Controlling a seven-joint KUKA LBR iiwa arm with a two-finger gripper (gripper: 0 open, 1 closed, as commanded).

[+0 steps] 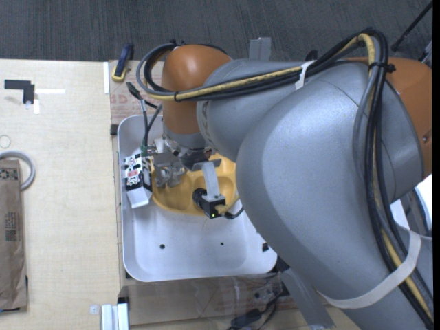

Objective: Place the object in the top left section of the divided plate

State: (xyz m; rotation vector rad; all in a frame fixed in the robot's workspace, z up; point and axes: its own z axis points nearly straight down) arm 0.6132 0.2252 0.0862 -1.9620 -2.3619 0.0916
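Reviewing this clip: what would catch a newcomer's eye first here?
The big grey arm with its orange band covers most of the right and centre. Beneath its wrist, the gripper hangs over a yellow plate in the white bin. A brown paper bag lies far left.

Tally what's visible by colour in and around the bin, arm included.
White: 1, the bin
Yellow: 1, the divided plate, largely covered by the arm
Grey and orange: 1, the arm with its gripper low over the plate
Brown: 1, a paper bag on the bench
Total: 4
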